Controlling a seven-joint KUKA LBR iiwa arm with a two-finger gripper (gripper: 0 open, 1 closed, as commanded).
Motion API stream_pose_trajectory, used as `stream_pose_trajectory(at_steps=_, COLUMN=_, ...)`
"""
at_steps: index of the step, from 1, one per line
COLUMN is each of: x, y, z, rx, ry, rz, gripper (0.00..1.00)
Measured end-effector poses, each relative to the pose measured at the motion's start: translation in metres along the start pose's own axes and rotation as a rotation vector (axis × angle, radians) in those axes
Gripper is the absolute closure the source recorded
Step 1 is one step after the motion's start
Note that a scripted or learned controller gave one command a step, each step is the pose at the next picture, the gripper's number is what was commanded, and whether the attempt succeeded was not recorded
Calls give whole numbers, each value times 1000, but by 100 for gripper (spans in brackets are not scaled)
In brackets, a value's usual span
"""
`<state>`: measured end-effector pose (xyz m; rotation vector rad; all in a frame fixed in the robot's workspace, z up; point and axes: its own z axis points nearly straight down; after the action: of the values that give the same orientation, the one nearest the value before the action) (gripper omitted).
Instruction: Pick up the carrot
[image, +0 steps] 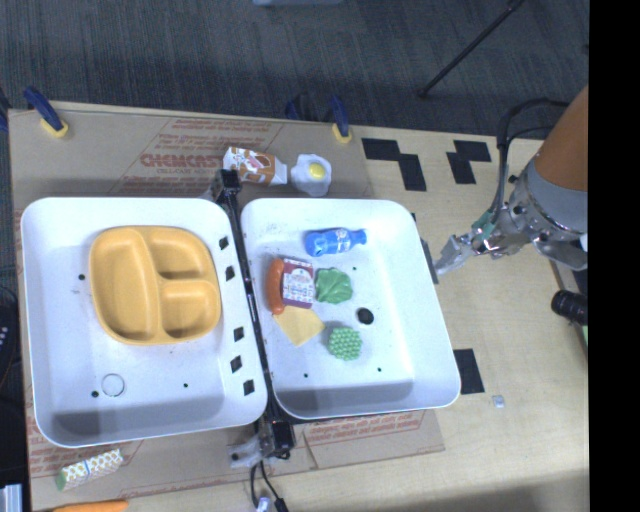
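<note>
Bins (400, 380): smooth white plastic, slight sheen. Tray (155, 283): matt yellow plastic; bottle (334, 241): glossy blue. Tabletop (520, 420): pale matt wood-look, with printed brown cardboard (190, 150) under the bins.

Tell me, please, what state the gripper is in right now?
Two-finger gripper: outside the right-hand shallow white bin, nothing between its fingers; open or shut cannot be told.
</note>
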<state>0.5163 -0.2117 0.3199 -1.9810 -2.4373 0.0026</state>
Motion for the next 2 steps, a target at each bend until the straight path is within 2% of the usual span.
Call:
stream_pose_trajectory(at_steps=1, x=8, y=-35, z=107, rx=1, ry=3, rz=24, gripper=100)
stream_pose_trajectory(at_steps=2, x=9, y=-38, z=7, rx=-2, ry=-1, rz=-221, gripper=100)
